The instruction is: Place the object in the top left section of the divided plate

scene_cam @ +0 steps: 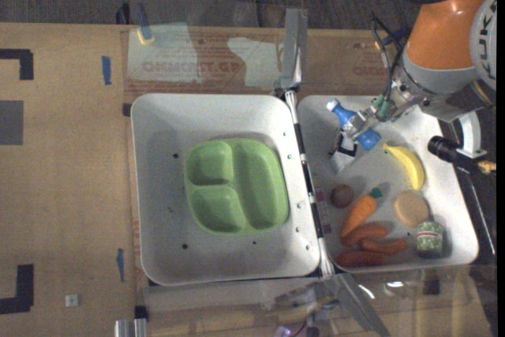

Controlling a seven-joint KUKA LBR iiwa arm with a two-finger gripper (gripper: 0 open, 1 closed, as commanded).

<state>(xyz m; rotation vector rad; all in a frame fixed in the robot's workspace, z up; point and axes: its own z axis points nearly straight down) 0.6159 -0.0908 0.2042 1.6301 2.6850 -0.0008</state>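
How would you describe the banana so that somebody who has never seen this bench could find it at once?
Look at the right shallow white bin, which holds the toy food. Along its right side lies the curved yellow plastic banana, just above the round tan cookie-like disc. It is the one bright yellow, crescent-shaped item there; the neighbouring orange toy carrot is straight.

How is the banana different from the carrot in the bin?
The banana is yellow all over, while the carrot is orange with a small green top. The banana is curved; the carrot is straight and tapers to a point. The banana lies nearer the gripper, and the carrot lies lower in the picture, just above the red sausages. Both are toy foods lying flat in the right bin, away from the green plate.
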